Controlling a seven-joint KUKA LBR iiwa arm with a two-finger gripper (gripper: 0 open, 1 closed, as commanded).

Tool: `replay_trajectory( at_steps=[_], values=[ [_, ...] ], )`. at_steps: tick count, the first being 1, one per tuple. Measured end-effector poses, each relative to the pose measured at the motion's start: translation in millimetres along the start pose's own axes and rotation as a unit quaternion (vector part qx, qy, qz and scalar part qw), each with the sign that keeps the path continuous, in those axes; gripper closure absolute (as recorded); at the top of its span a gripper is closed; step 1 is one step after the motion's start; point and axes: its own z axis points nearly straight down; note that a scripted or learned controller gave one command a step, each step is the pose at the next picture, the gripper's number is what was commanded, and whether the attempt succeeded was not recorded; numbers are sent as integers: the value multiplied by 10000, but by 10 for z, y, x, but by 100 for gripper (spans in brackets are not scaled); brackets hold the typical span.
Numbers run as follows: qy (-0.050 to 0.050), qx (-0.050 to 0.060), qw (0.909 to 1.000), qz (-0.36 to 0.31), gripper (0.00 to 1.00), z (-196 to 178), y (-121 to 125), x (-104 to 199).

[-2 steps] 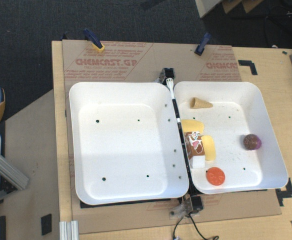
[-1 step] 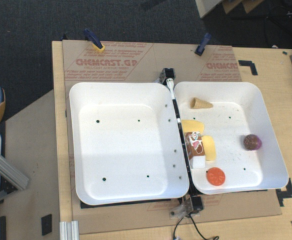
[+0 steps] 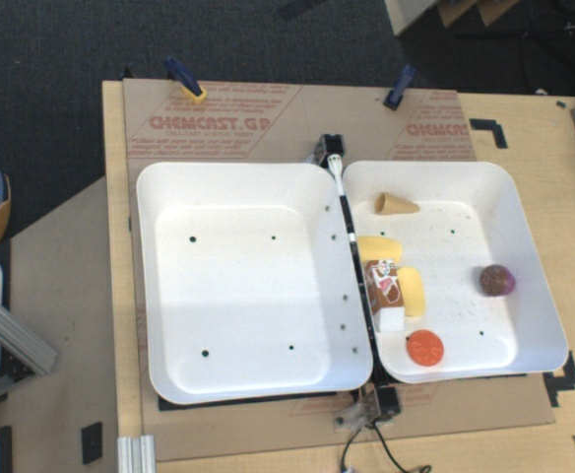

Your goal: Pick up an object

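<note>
The right bin [image 3: 524,235] holds several small items. A tan wedge [image 3: 396,204] lies near its back left. A yellow block [image 3: 379,248] sits against the left wall, with a brown and white packet [image 3: 385,284] just in front of it and a yellow piece [image 3: 411,293] beside that. A white block [image 3: 392,318] lies below the packet. An orange-red round disc [image 3: 425,348] rests near the front edge. A dark purple ball [image 3: 497,281] sits toward the right side.
The left bin [image 3: 169,264] sits beside the right one, their walls touching along the middle. Both rest on a cardboard sheet [image 3: 219,116] held by two blue clamps [image 3: 185,80] at the back. A cable [image 3: 386,446] trails off the front edge.
</note>
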Motion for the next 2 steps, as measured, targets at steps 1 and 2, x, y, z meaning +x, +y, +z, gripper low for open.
replay_trajectory(
  at_steps=[1, 2],
  values=[
    [-4, 2, 10000, 1, 100, 3, 2, -5],
    [-4, 2, 10000, 1, 100, 3, 2, -5]
  ],
)
